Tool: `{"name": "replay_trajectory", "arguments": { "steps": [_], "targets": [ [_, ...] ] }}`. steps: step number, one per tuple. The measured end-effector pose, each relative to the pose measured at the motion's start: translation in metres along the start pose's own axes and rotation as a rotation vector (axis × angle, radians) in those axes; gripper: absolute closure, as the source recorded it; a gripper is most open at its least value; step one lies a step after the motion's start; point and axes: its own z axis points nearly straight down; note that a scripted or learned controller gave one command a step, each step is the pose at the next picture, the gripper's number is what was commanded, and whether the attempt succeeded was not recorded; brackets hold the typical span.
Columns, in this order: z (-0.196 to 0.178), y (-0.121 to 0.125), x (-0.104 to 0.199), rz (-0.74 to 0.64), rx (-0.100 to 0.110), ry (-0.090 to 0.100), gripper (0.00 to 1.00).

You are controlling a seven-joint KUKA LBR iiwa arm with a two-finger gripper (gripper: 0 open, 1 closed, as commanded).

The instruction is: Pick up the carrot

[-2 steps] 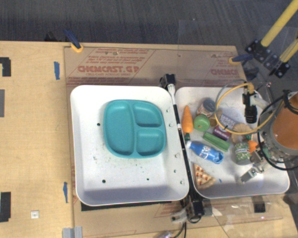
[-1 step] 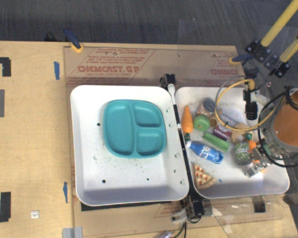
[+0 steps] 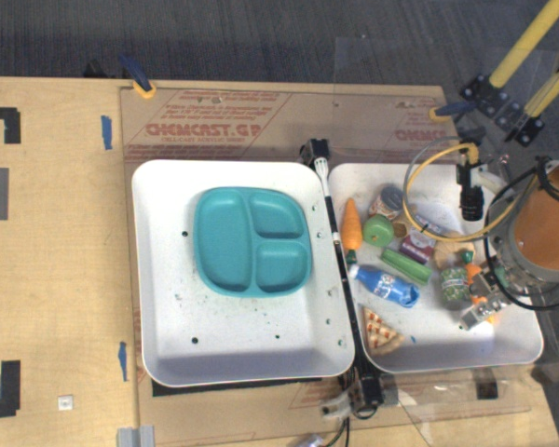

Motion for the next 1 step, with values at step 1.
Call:
{"name": "replay_trajectory", "arguments": {
  "steps": [1],
  "targets": [
    [-0.0094,-0.0035,-0.0026,0.001,0.006,-0.004,1.0]
  ]
}}
